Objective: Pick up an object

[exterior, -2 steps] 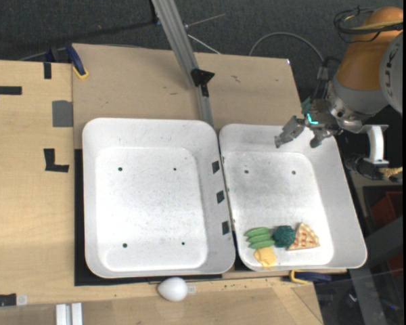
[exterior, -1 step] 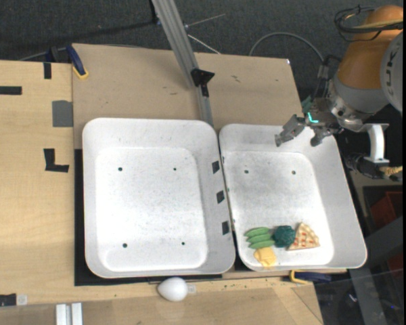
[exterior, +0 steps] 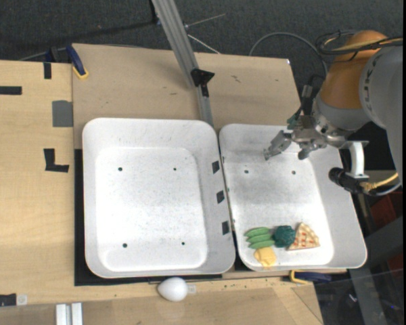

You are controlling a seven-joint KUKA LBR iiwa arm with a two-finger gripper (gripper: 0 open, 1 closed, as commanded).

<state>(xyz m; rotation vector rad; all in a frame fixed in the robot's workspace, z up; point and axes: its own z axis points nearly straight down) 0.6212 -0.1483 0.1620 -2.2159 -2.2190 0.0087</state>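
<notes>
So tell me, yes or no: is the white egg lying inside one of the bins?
No, the white egg lies on the bench outside, just below the left bin.

Two shallow white bins sit side by side on the wooden counter (exterior: 142, 80), the left bin (exterior: 149, 131) showing only its speckled floor, the right bin (exterior: 338, 215) holding a small cluster at its near edge: a green pea pod (exterior: 259, 235), a dark green broccoli piece (exterior: 283, 235), a yellow piece (exterior: 265, 255) and a pizza slice (exterior: 304, 237), all close together. The grey arm (exterior: 382, 80) with its orange band reaches in from the right, and its pincer (exterior: 289, 147) hangs over the far end of the right bin with its two fingers spread and nothing between them, well apart from the cluster. A white egg-shaped object (exterior: 172, 289) lies on the counter just in front of the left bin, and a grey metal pole (exterior: 179, 36) slants down toward the gap between the bins.
</notes>
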